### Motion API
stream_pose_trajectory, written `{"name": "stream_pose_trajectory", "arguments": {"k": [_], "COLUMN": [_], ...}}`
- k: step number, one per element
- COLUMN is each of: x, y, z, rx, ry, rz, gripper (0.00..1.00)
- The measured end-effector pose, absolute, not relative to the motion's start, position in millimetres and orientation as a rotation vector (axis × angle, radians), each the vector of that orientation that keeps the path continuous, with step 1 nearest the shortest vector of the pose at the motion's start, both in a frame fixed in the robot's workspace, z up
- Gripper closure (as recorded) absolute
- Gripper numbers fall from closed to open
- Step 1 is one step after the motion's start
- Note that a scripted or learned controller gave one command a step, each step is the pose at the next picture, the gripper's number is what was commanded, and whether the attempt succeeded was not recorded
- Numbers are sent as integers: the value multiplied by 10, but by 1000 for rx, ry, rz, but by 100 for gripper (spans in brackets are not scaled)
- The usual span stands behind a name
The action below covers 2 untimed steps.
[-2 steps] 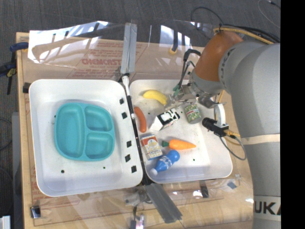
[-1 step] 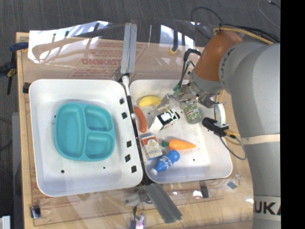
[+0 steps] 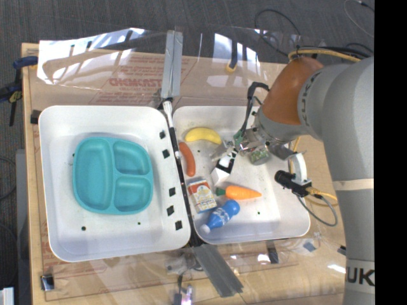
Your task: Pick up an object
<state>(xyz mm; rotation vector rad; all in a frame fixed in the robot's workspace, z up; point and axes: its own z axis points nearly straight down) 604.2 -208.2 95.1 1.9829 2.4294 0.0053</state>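
Nothing looks picked yet: the 2-finger gripper [image 3: 227, 161] hangs low in the right shallow white bin [image 3: 289, 218], and whether its fingers are apart or together I cannot tell. Candidates lie around it: a yellow plastic banana [image 3: 202, 135] toward the far edge, an orange carrot [image 3: 242, 192] just below. The bin's near-right corner offers open room.

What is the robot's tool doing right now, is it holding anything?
Tool: low in the right bin, between the banana and the carrot. Whether it is open, closed or holding something cannot be told.
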Motion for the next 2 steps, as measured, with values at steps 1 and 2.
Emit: {"name": "stream_pose_trajectory", "arguments": {"k": [1,2], "x": [6057,6221], "y": [-2089,-1672], "z": [1066,2030], "rx": [1976,2106], "ry": [2428,2327], "rz": [7,1], "gripper": [100,100]}}
